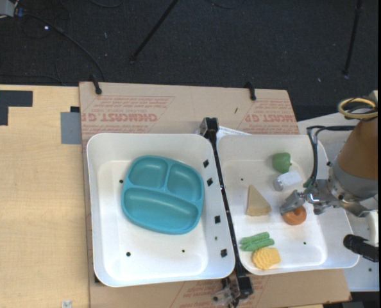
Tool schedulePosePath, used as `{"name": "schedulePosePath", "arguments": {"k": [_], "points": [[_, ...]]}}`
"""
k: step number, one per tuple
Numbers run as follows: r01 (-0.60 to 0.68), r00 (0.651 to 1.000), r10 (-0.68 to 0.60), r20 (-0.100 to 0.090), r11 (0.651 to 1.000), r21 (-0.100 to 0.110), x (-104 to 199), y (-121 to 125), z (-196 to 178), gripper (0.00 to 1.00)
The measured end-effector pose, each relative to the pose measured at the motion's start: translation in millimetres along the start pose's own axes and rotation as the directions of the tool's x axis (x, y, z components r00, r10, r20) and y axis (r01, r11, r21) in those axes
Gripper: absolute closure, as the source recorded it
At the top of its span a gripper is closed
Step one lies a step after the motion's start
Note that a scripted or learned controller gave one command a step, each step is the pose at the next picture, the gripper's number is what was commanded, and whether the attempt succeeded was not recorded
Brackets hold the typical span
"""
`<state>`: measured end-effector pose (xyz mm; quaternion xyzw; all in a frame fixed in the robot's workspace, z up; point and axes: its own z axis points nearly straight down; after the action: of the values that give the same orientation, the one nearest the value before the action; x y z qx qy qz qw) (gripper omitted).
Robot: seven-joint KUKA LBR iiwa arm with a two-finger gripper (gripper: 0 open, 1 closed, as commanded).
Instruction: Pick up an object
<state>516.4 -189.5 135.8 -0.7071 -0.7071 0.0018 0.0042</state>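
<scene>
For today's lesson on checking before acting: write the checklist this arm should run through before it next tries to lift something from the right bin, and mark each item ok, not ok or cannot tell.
1. Gripper is over the right bin, where the things lie: ok.
2. A target is close: the orange round piece lies right at the gripper: ok.
3. Orange piece is between the fingers: cannot tell, the view is too coarse.
4. Neighbours leave room: the tan wedge lies apart to the left; the grey piece is close above: cannot tell.
5. Green beans and yellow corn are out of the way, near the front wall: ok.
6. Blue plate sits in the other bin, away from the arm: ok.
</scene>
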Motion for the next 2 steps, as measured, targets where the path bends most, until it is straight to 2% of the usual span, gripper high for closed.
{"name": "schedulePosePath", "arguments": {"k": [1, 2], "points": [[-0.001, 1.0, 0.001, 0.003, 1.0, -0.007, 0.5, 0.5, 49.9, 0.0], [-0.004, 1.0, 0.004, 0.001, 1.0, -0.005, -0.3, 0.0, 38.2, 1.0]]}}
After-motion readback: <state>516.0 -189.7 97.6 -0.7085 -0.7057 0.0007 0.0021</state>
